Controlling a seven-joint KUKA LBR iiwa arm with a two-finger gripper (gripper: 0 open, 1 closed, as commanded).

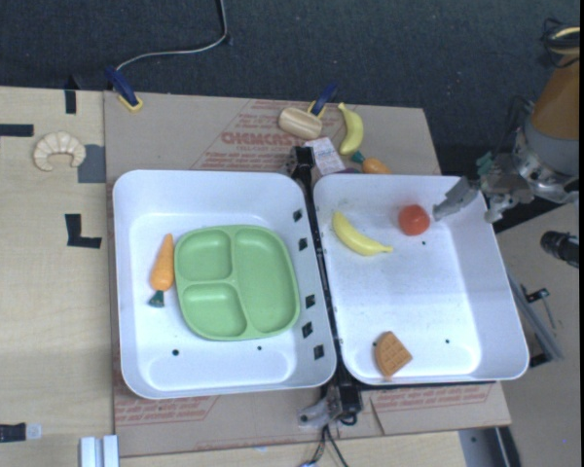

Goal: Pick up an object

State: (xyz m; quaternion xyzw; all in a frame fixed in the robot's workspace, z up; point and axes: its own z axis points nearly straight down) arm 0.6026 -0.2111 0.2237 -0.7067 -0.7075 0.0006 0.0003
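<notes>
Gripper (455, 202): hovering at the right bin's far right rim, just beside the tomato (414, 220); can't tell how it's set, nothing seen held.
Risk: round tomato may well roll off a glancing touch; rim could foul the descent.
Right bin (487, 329): tomato, banana (358, 235), brown biscuit (392, 354).
Left bin (136, 290): green divided plate (238, 282), carrot (163, 264) touching its left edge.

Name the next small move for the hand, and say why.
Probably ease the hand a little left and down toward the red ball. The hand sits at the right bin's upper right rim, the ball lies just left of it, apart from the banana, and nothing is seen held.
</notes>
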